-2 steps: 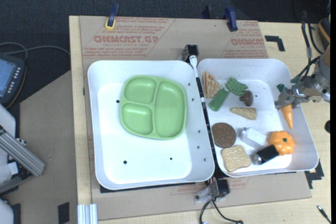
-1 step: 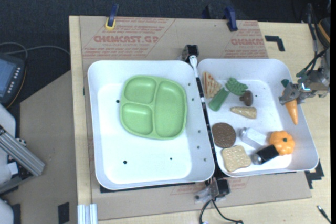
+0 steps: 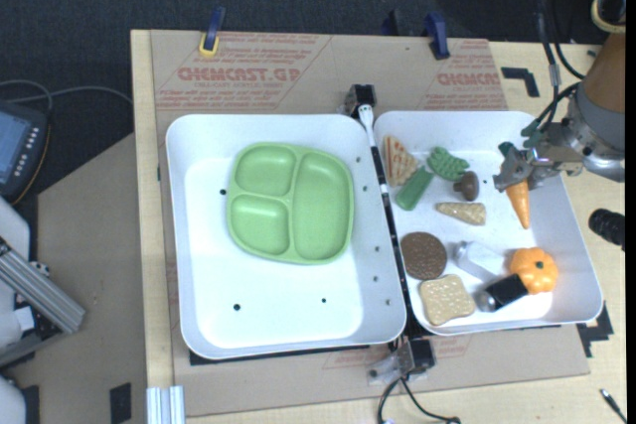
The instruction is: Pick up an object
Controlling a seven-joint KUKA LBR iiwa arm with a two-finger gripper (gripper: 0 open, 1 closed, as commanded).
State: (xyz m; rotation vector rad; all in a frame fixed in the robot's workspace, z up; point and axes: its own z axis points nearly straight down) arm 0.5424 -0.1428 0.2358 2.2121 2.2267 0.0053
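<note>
The carrot (image 3: 521, 202) hangs point-down in the claw (image 3: 518, 180), its top pinched between the closed fingers, over the right bin (image 3: 581, 243). Below the claw lie a small pumpkin (image 3: 532, 270) and a black block (image 3: 504, 292). Left of the claw sits a brown lump (image 3: 466, 184).

the arm enters from the right, its grey wrist bent downward. the tool (image 3: 519, 176) hangs at its left end, fingers pointing down, wrist just right of it.
</note>
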